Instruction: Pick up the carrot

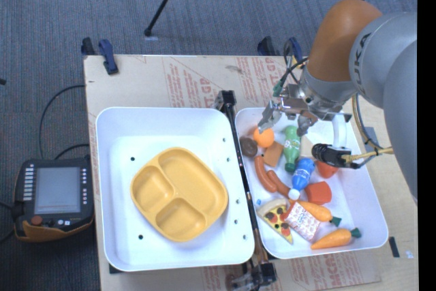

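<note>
An orange carrot (332, 238) with a green top lies near the front right corner of the right bin (371, 197). A second carrot-like piece (315, 209) lies just behind it, beside a red block (318, 192). My gripper (285, 120) hangs over the back left part of that bin, well behind both carrots. Its fingers (266, 120) are spread open. Below them sit an orange fruit (264, 138) and a green bottle (291, 145). Nothing is held between the fingers.
The right bin also holds a blue bottle (302, 174), sausages (271, 180), a pizza slice (277, 217) and a snack packet (302, 221). A yellow divided plate (178, 194) lies in the left bin (112, 146). A pendant (54, 197) sits off the bench's left.
</note>
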{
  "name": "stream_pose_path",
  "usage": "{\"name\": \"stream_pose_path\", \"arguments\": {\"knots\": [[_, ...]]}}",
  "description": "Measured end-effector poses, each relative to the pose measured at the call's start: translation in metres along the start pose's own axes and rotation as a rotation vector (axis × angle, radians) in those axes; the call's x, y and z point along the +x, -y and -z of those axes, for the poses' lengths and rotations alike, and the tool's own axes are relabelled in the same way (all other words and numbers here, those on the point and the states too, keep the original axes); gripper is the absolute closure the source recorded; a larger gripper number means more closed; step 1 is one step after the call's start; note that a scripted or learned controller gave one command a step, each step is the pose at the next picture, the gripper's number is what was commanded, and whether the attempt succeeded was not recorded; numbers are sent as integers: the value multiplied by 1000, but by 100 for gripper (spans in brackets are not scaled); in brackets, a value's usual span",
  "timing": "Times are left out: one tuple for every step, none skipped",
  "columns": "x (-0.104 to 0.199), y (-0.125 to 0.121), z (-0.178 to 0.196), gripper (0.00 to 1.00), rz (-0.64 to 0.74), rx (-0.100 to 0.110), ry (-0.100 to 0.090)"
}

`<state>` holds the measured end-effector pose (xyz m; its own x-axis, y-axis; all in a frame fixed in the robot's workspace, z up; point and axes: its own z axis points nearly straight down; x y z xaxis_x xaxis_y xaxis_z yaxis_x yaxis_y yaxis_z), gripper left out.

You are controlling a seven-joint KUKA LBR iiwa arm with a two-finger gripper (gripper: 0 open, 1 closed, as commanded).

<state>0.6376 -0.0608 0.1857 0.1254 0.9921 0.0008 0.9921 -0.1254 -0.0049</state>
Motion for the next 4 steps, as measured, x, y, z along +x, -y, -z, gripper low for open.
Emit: {"name": "stream_pose_path", "arguments": {"knots": [[-33,-1,-84,0,-410,1,0],[-32,-1,-75,100,-408,5,-1],[-27,36,-100,100,-141,0,-1],[-27,35,-99,0,-142,0,0]]}}
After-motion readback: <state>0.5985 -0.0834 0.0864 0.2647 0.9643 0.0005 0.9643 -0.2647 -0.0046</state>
